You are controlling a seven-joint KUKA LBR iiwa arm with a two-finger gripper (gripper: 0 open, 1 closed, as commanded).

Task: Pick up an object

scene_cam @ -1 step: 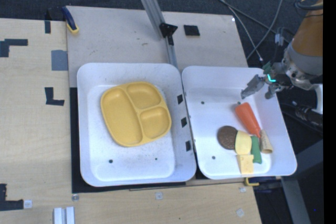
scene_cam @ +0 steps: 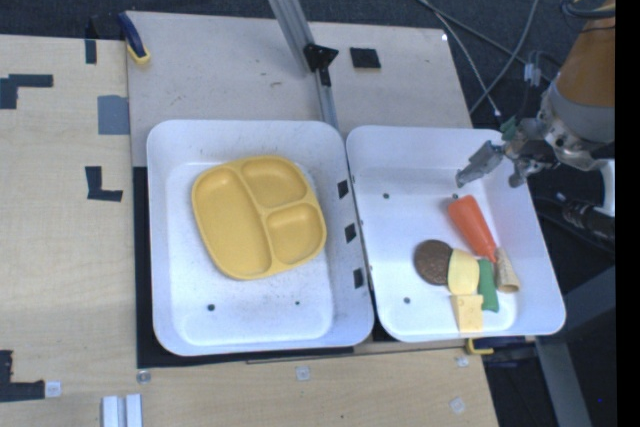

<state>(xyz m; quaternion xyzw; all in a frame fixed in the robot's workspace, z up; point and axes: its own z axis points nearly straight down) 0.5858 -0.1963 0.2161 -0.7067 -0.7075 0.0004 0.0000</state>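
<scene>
Gripper (scene_cam: 494,165) over right bin (scene_cam: 400,215) upper right part, fingers spread, nothing between. Orange carrot (scene_cam: 472,226) just below gripper, apart. Brown disc (scene_cam: 433,261), yellow block (scene_cam: 464,287) further below. Yellow divided plate (scene_cam: 260,215) well left, in left bin (scene_cam: 170,215).

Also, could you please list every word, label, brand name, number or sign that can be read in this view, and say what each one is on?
None: no readable text shows in the camera view.
The yellow divided plate, the orange carrot and the two white bins bear no lettering.
The dark tape patches on the bench are blank marks, not writing.
</scene>
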